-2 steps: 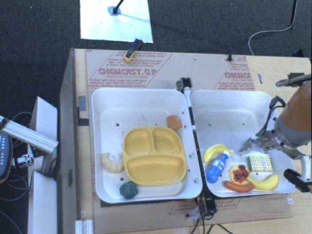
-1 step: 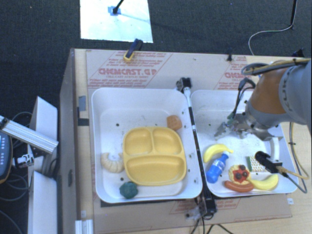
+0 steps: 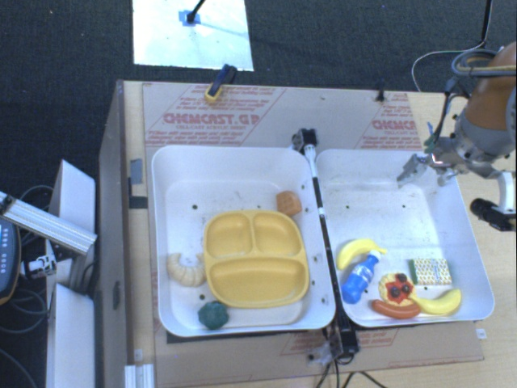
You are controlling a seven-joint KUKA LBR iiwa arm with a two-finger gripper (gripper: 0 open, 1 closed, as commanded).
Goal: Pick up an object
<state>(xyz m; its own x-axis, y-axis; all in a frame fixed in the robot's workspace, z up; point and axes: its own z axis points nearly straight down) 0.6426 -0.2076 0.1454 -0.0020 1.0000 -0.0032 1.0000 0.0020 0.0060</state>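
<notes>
The task looks barely begun: the gripper [image 3: 422, 168] hovers over the upper right corner of the right bin [image 3: 380, 196], its fingers spread apart with nothing between them, and no object is lifted. The candidates all lie well below it, along that bin's lower edge: a banana [image 3: 355, 251], a blue spray bottle [image 3: 359, 277], a pizza-like toy [image 3: 396, 287], a checkered block [image 3: 430, 271] and a second banana [image 3: 443, 301]. The left bin [image 3: 182, 184] holds a yellow divided plate [image 3: 256, 259], a croissant [image 3: 186, 270], a green lump [image 3: 213, 314] and a brown block [image 3: 288, 203]. Both bins rest on a cardboard-covered table [image 3: 242, 113], above dark carpet with a pale sheet [image 3: 191, 23] at the upper left
</notes>
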